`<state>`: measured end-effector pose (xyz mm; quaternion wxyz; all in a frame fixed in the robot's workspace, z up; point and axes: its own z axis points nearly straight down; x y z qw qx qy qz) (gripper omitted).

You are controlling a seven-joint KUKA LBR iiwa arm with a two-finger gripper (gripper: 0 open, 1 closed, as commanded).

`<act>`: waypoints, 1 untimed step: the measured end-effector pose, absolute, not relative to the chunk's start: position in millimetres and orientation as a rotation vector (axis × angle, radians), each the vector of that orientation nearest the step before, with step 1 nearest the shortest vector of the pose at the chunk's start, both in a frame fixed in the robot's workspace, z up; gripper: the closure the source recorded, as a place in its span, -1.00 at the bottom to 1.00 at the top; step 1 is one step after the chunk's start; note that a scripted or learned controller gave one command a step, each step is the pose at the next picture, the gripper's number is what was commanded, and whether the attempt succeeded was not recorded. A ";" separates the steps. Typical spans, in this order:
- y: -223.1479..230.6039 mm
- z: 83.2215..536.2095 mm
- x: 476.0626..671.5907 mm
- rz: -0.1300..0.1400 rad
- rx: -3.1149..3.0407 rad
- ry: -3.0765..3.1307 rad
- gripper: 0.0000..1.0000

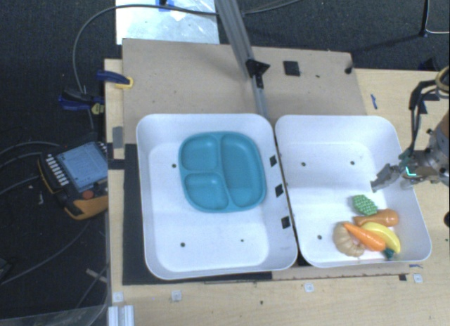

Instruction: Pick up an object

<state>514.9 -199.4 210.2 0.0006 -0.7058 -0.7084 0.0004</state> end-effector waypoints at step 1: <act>-199.5 211.5 515.8 -0.001 -2.218 -2.227 -1.00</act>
